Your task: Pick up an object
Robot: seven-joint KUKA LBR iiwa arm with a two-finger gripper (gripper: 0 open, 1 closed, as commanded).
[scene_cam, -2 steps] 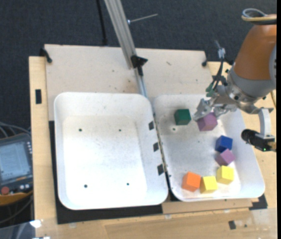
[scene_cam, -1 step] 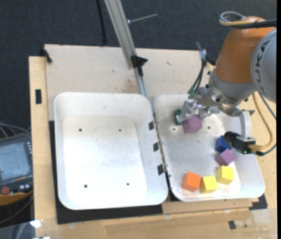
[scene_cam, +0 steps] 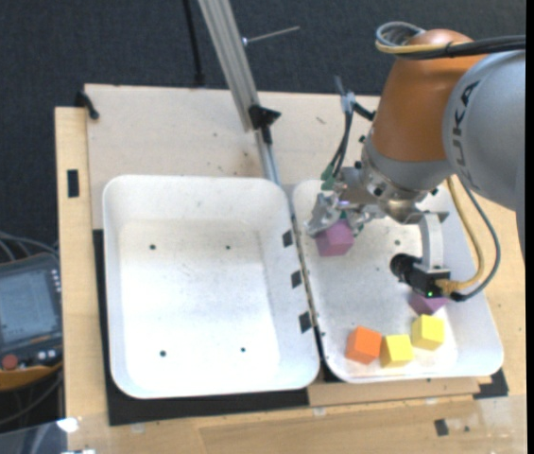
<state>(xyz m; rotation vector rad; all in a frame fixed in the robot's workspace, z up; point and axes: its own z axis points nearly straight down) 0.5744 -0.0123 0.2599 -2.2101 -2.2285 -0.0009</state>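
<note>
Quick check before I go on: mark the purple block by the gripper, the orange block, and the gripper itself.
purple block (scene_cam: pixel 335 239), camera view, on its front face below the gripper.
orange block (scene_cam: pixel 364 344), camera view, on its top face, near the right bin's front edge.
gripper (scene_cam: pixel 335 214), camera view, midway between its fingertips, just above the purple block.

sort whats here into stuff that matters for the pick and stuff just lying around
In play: gripper, purple block at its fingertips, right bin.

Lying about: orange block, two yellow blocks, small purple piece, left bin, pendant.
</note>
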